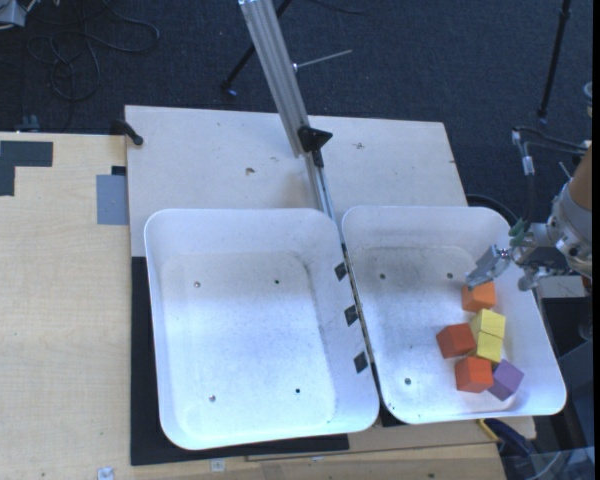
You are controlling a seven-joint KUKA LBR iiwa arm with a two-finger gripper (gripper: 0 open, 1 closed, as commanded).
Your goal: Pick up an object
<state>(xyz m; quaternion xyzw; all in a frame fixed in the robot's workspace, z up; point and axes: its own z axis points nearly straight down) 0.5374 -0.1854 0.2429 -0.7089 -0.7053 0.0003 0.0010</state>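
Progress: we judge the pick as under way but not finished; every block rests in the bin, and lifting one clear is what remains.
Tool: the gripper [492, 268] sits at the middle right of the frame, over the upper right part of the right bin [410, 230]; whether it is released or clenched on anything we cannot tell.
Likely target: the orange block [480, 295], lying directly below the gripper and touching or nearly touching it; we cannot tell which.
Its look: a small cube with flat faces and clean edges, bright orange, sitting slightly turned on the bin floor.
Neighbours: a yellow block [490, 322] just below it, a second yellow block [489, 346] touching that one, a red-orange block [456, 340] to their left, another orange block [473, 373] lower down, and a purple block [506, 378] at the lower right of the cluster.
Other bin: the left bin [180, 233] fills the centre left of the frame, beside the right one.
Risk: we judge the close packing could cause a neighbour to shift.
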